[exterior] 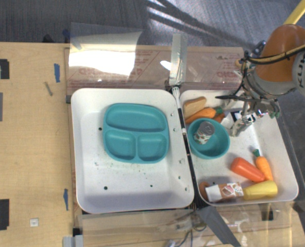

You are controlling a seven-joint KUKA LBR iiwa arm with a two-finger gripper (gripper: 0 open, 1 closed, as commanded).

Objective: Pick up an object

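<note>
The right bin (281, 138) holds several toy foods. A tan bread piece (195, 106) and an orange carrot (206, 113) lie at its far left corner. A teal bowl (220, 145) beside them carries a grey lump (205, 130). Toward the front lie a red-orange vegetable (247, 170), a small carrot (265, 165), a yellow piece (261, 190) and a brown and white packet (224, 191). My gripper (241, 121) hangs over the far part of this bin, just right of the bowl and the orange carrot. I see nothing held in it.
The left bin (85, 179) bears a teal divided plate (137, 133). A clear plastic sheet (116, 60) lies behind the bins. The arm's orange band (284, 48) and cables sit over the right bin's far right corner.
</note>
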